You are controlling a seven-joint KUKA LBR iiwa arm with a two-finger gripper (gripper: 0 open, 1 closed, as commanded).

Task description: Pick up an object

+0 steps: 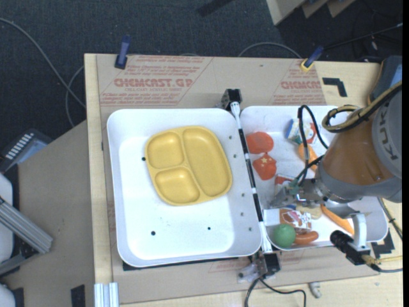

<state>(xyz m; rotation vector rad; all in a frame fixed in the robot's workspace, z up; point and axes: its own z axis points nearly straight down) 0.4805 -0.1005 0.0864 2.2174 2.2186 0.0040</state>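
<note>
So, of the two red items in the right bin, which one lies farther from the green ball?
The upper, rounder red item, near the bin's far end; the lower red item lies closer to the green ball.

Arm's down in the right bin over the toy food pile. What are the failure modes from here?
1. Clutter: the green round toy, the red-and-white packet and the red sausage-shaped toy lie packed together at the near wall of the right white bin, so a grasp may nudge or catch a neighbour.
2. Wall contact: those items hug the bin's edge, leaving little room.
3. The arm hides the gripper, so a miss may go unseen.
</note>
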